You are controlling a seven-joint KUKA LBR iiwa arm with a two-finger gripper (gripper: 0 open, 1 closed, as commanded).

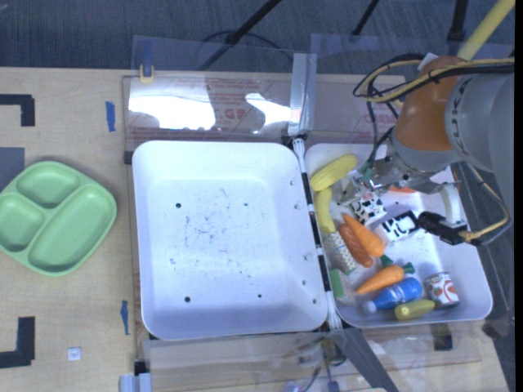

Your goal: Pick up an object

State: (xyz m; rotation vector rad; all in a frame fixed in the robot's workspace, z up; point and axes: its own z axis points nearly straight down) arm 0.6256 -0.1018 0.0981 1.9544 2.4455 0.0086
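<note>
On a pale wood counter (73, 104) over dark carpet, with a green plate (54, 216) at left, the claw (369, 188), grip unreadable, sits low in the right bin (474, 288) beside a banana (327, 188) running lengthwise toward the bin's near side.

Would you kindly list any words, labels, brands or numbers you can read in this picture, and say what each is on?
None reads legibly.
Small can: red and white label, too small to read.
Clear panel behind the bins: faint reddish print, too blurred to read.
Blue bottle: no readable label.
</note>
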